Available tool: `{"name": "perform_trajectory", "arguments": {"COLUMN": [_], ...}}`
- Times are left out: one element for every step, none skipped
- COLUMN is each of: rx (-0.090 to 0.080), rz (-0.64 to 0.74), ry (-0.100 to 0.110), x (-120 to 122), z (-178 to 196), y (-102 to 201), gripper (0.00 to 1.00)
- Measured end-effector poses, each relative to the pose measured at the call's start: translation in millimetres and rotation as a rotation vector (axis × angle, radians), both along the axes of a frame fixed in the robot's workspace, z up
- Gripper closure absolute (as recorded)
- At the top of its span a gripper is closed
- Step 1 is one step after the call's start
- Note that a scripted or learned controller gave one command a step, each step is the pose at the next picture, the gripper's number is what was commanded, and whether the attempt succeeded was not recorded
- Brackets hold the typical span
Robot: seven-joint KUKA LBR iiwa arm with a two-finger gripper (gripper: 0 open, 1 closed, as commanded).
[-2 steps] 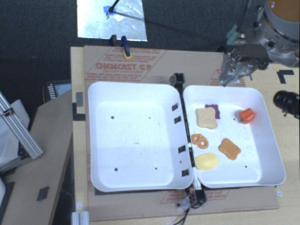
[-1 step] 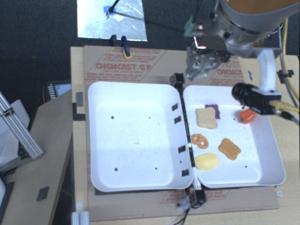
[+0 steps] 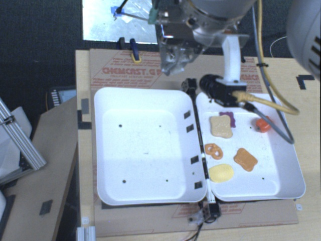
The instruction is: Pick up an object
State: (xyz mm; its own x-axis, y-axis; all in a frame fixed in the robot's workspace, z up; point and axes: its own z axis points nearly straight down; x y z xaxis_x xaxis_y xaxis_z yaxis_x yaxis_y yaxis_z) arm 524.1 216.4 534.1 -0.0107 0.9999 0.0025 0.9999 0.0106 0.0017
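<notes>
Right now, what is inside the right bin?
The right bin holds a tan bread slice overlapping a purple piece, an orange-red item, a pretzel, a brown toast and a yellow chip. The purple piece is partly covered.

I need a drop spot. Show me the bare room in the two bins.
The left bin offers bare floor wall to wall. In the right bin, bare room runs along the near wall below the yellow piece. The middle is crowded: cracker, pretzel, toast, orange piece.

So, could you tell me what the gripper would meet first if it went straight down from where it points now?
Probably the bench just behind the left bin, not a toy; the gripper hangs over that back edge, though its height is hard to judge.
</notes>
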Motion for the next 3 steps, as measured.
{"name": "perform_trajectory", "arguments": {"rx": [0.0, 0.002, 0.003], "rz": [-0.005, -0.003, -0.001], "ry": [-0.003, -0.005, -0.007], "x": [0, 0, 0], "z": [12, 24, 35], "y": [-4, -4, -3], "gripper": [1.0, 1.0, 1.0]}}
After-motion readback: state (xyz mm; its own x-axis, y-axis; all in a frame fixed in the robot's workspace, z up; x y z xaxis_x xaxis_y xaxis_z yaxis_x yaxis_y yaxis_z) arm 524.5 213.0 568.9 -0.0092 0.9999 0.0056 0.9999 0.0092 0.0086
